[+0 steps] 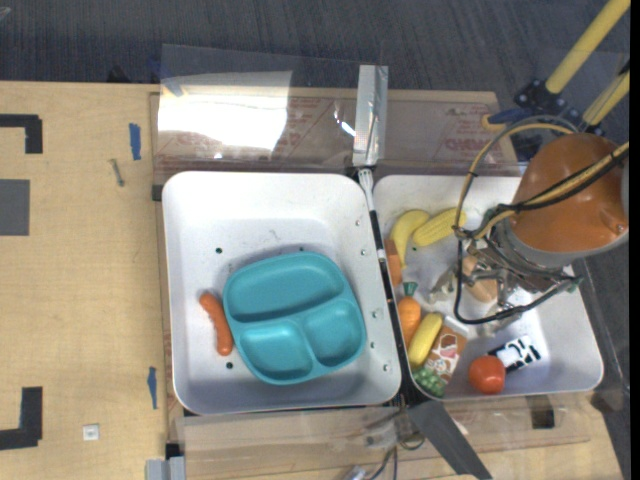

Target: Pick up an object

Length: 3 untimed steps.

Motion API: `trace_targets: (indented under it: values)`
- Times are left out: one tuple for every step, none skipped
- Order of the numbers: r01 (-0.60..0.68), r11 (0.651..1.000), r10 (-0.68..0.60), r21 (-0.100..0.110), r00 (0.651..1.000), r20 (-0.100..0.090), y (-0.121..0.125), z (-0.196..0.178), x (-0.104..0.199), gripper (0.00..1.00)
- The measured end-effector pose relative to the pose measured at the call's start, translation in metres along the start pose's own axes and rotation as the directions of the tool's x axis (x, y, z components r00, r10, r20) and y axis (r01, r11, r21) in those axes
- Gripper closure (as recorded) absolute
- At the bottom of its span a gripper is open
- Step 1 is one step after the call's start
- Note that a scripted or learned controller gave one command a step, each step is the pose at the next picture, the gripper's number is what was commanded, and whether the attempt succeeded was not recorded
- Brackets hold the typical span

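In the left bin (pixel 190 208) lie an orange sausage (pixel 216 324) and a teal divided plate (pixel 293 314). In the right bin (pixel 585 353) sit bananas (pixel 420 230), a carrot (pixel 409 315) and a tomato (pixel 487 374). My gripper (pixel 482 283) hangs low above them; I cannot tell how it is set.

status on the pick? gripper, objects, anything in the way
Gripper low in right bin, fingers unclear, no hold seen. Bananas, carrot, tomato loose nearby. Left bin: teal tray, sausage.
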State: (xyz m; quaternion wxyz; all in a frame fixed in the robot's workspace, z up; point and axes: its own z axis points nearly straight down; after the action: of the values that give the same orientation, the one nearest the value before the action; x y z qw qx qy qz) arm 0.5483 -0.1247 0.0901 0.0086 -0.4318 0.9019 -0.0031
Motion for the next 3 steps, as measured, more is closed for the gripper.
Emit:
trace_targets:
  values:
    - [0.065,0.998,-0.065,-0.001,0.998,-0.004,-0.042,0.001,0.052,0.00]
    - [0.073,0.997,-0.073,-0.005,0.997,-0.006,-0.033,0.000,0.082,0.00]
    - [0.196,0.981,-0.196,-0.005,0.981,0.001,-0.036,0.002,-0.025,0.00]
